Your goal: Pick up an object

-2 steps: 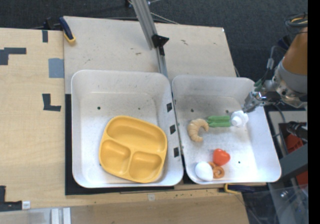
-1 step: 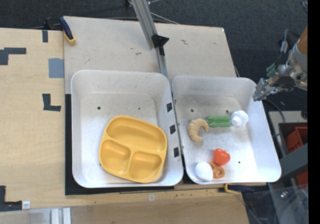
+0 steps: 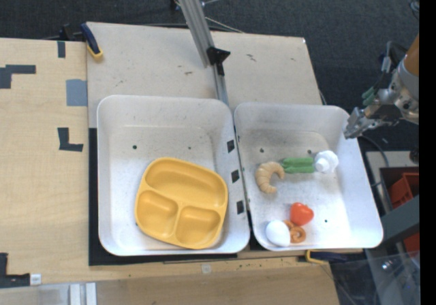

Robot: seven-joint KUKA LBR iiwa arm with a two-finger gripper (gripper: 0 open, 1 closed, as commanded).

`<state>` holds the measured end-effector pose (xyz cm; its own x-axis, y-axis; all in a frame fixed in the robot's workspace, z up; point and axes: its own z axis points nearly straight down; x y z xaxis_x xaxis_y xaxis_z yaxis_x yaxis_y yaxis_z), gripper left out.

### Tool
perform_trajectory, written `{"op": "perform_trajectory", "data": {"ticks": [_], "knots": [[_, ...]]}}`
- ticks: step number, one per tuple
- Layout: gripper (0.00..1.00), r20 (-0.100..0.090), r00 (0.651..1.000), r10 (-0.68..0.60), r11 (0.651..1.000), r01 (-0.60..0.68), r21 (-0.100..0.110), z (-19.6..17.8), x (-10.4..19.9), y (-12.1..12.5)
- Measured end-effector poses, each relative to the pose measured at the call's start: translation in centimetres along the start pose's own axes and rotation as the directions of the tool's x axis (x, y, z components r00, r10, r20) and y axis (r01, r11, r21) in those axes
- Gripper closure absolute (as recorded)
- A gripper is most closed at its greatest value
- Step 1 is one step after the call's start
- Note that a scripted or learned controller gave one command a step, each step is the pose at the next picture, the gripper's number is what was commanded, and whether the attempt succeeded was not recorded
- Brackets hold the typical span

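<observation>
Objects to pick: we see five small things in the right bin (image 3: 354, 181), all lying on its floor and none of them lifted.
Croissant: a tan croissant (image 3: 269, 175) lies left of the bin's middle, curled like a crescent.
Green piece: a green piece (image 3: 298, 165) lies just right of the croissant, its long side running left to right, close enough that we cannot tell whether they touch.
White cap: a rounded white cap (image 3: 326, 161) sits at the green piece's right end, touching it.
Red piece: a small red piece (image 3: 301, 214) lies nearer the front wall, well apart from the croissant.
White ball: a white ball (image 3: 277, 232) rests in the front left corner area, with a small orange-brown piece (image 3: 296, 233) just beside it, under the red piece.
Claw: the claw (image 3: 355, 123) hangs at the right bin's upper right rim, outside the group of objects and well apart from them; we cannot tell whether it is released or clenched, and we see nothing in it.
Left bin: the left bin (image 3: 116, 161) holds a yellow divided tray (image 3: 181, 201) in its front half.
Desk: the desk (image 3: 41, 161) carries both bins side by side, their inner walls touching; a grey pole (image 3: 194, 14) slants in from the top to where they meet.
</observation>
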<state>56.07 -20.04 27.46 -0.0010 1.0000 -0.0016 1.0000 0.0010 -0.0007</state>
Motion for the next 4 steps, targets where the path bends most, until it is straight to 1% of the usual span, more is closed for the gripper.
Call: {"op": "perform_trajectory", "data": {"ticks": [1, 2, 4], "knots": [[1.00, -0.002, 1.000, -0.005, 1.000, 0.005, -0.001, -0.2, 5.1, 0.7], [1.00, -0.003, 1.000, -0.006, 1.000, 0.006, 0.001, 0.6, 10.7, 1.7], [1.00, -0.003, 1.000, -0.005, 1.000, 0.005, 0.003, 1.9, 20.6, -0.4]]}}
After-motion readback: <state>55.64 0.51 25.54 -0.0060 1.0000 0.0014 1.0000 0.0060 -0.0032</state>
